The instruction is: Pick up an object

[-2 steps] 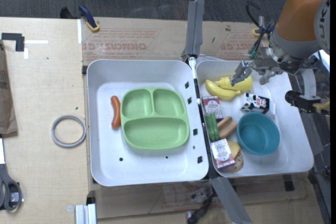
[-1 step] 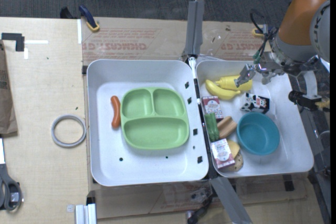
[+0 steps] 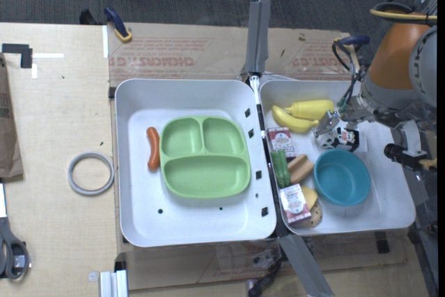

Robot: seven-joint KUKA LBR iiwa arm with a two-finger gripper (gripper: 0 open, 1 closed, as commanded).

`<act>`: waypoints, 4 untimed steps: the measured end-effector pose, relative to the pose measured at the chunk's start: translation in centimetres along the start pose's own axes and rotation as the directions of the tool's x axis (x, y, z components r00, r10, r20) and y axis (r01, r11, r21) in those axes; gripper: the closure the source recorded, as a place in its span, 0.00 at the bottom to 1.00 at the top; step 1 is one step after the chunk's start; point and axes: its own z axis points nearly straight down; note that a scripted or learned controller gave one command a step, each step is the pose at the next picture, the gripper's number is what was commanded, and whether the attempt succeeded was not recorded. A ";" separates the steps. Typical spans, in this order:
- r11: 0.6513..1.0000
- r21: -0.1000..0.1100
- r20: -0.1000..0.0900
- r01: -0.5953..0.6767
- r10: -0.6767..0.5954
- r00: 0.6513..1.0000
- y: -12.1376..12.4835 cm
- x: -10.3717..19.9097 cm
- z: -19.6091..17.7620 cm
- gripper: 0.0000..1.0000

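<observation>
My gripper [image 3: 336, 133] hangs over the back of the right bin [image 3: 396, 215], just right of a banana [image 3: 290, 122] and a yellow squeeze bottle [image 3: 313, 108]. Directly in front of it sits a blue bowl [image 3: 342, 178]. Along the bin's left wall lie a red-and-white carton [image 3: 280, 140], a green stick [image 3: 279, 167], a brown bun [image 3: 300, 167] and a small packet [image 3: 293, 200]. The left bin [image 3: 132, 219] holds a green divided plate [image 3: 205, 156] and an orange sausage [image 3: 153, 148]. I see nothing held in the gripper.
On the bench to the left lie a grey tape ring [image 3: 91, 172], scissors [image 3: 10, 257] and a brown bag [image 3: 8, 129]. A blue clamp [image 3: 118, 23] sits at the back. A grey post [image 3: 258, 35] rises behind the wall between the bins.
</observation>
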 end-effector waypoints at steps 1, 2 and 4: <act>1.000 -0.002 0.000 -0.003 0.003 1.000 0.1 -0.1 -1.0 1.00; 1.000 -0.002 0.000 -0.004 0.004 1.000 0.0 -0.1 -1.0 0.00; 0.970 -0.001 0.001 0.243 -0.243 0.970 -0.7 -0.6 -4.6 0.00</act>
